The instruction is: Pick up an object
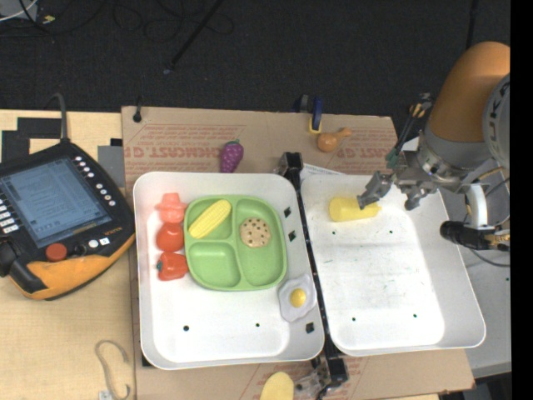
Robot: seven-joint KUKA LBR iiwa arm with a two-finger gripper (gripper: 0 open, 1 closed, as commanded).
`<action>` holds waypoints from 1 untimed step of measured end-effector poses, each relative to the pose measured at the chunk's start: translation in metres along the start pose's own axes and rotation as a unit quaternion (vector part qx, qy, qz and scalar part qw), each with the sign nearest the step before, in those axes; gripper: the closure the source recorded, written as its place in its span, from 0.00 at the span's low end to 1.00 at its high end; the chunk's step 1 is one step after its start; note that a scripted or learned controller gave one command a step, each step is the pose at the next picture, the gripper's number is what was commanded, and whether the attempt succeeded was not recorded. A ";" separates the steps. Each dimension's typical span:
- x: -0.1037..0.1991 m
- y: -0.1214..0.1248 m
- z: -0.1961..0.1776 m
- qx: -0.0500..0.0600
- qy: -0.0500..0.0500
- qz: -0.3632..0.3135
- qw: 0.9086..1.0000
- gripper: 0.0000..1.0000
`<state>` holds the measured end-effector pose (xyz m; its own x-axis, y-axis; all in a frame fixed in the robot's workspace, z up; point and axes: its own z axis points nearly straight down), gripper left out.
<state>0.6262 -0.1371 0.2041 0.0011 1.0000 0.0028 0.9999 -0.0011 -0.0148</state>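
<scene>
Gripper [393, 188] open, empty, one finger touching yellow cheese wedge [351, 210] in right bin [433, 307]. Wedge probably light, rigid, slippery plastic; pinch across flat sides.

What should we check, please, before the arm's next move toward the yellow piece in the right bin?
1. Target present: yellow piece lies in the right bin, near its far edge. Ok.
2. Claw position: right beside the piece, at its right end. Ok.
3. Piece between the claw's fingers: cannot tell.
4. Piece lifted off the bin floor: it looks to be resting there. Not ok.
5. Nearby clutter: nothing else close to the piece in that bin. Ok.
</scene>
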 end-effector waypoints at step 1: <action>0.000 0.003 -0.008 -0.007 -0.001 -0.001 1.000 0.00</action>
<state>0.6291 -0.1374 0.2122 -0.0003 1.0000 0.0004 1.0000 0.0003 -0.0006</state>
